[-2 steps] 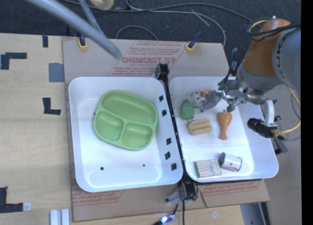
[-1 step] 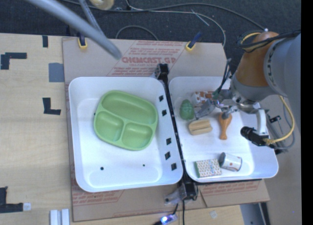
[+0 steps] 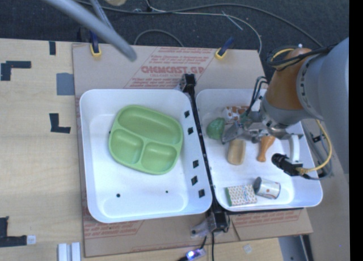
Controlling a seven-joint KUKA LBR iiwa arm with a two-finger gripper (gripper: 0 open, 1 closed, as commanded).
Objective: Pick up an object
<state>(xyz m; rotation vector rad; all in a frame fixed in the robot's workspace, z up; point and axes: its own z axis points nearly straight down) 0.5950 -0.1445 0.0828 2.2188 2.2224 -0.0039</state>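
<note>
Here the arm [image 3: 306,89] reaches in from the right, its orange band above the wrist, and its claw [image 3: 237,133] hangs low over the right bin [image 3: 309,200]. I cannot tell whether the claw is released or clenched, since its dark metal end blurs into the things under it. Just left of it lies a small green rounded object [image 3: 215,127], near the divider between the bins. Right below the claw lies a tan, loaf-like piece [image 3: 236,152], stubby and smooth, and beside that an orange carrot-shaped piece [image 3: 265,147], thin and tapering. Toward the near edge of this bin lie a flat speckled green-and-white card [image 3: 240,195] and a short silver can [image 3: 266,188] on its side, close together. The left bin [image 3: 96,197] holds a pale green plate [image 3: 146,139] with three compartments, lying flat, well apart from the claw
</note>
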